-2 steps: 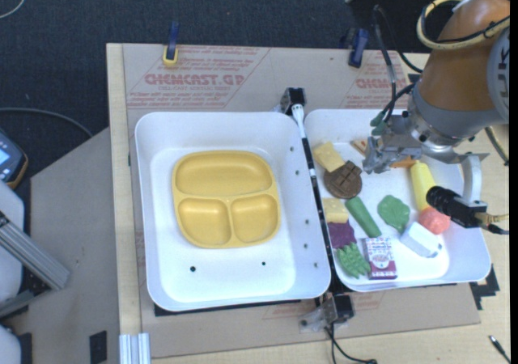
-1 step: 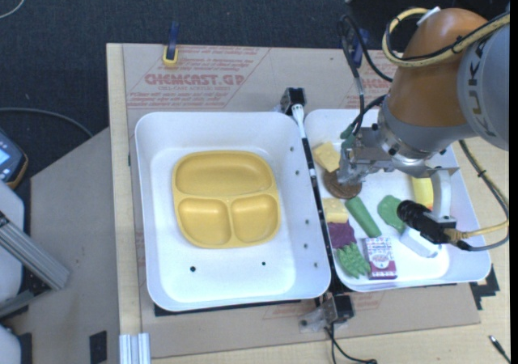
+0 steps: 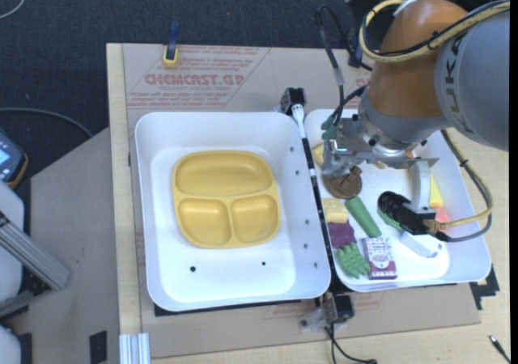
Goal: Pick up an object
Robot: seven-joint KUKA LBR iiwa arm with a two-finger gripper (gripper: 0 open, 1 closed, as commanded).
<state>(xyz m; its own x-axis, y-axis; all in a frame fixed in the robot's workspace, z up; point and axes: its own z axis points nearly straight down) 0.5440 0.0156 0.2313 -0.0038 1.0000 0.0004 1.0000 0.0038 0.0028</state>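
Observation:
The right bin (image 3: 469, 261) holds several small items. A brown round disc (image 3: 345, 185) lies near the bin's left wall, with a green cylinder (image 3: 363, 216) just below it. A purple piece (image 3: 340, 234), a green leafy piece (image 3: 350, 258) and a pink packet (image 3: 380, 257) lie toward the front. My gripper (image 3: 343, 163) hangs low over the bin, right above the far edge of the brown disc. The wrist hides the items under it.
The left bin (image 3: 154, 192) holds a yellow divided plate (image 3: 226, 197). A yellow piece (image 3: 333, 210) lies by the divider wall, and a yellow and pink piece (image 3: 437, 195) sits at the right side of the right bin. A blue and yellow clamp (image 3: 171, 45) sits on the far board edge.

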